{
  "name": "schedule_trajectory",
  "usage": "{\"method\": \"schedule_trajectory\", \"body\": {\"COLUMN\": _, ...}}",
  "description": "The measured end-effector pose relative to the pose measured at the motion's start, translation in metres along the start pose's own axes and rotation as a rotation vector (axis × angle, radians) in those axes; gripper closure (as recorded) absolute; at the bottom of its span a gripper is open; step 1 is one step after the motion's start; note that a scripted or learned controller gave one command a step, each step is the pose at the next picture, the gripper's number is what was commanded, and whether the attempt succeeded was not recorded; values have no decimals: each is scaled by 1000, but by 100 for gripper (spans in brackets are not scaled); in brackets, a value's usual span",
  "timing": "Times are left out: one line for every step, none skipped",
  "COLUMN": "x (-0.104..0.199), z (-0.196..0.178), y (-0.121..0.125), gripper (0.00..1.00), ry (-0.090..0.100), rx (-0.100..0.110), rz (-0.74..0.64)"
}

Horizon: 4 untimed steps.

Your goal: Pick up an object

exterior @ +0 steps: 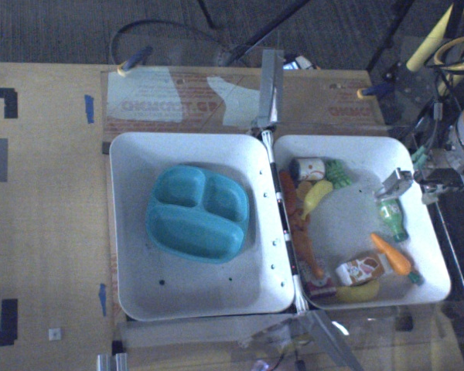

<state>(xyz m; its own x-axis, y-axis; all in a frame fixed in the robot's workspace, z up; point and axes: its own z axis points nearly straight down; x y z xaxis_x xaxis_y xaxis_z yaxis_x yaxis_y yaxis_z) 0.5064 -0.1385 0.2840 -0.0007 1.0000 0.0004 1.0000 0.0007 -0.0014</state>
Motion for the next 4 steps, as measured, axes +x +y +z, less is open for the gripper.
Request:
{"method": "schedule_trajectory", "body": {"x": 24, "z": -42, "y": 5, "gripper": 0, "ry": -1, "rx": -3, "rz": 113}}
{"method": "schedule_trajectory", "body": {"x": 46, "z": 86, "y": -27, "gripper": 0, "ry": 0, "rx": 0, "rz": 67}}
{"method": "schedule_trajectory", "body": {"x": -11, "z": 195, "y": -27, "gripper": 0, "ry": 0, "rx": -2, "rz": 11}}
{"method": "schedule_trajectory", "body": {"x": -12, "z": 186, "y": -27, "gripper": 100, "ry": 0, "rx": -3, "rz": 15}}
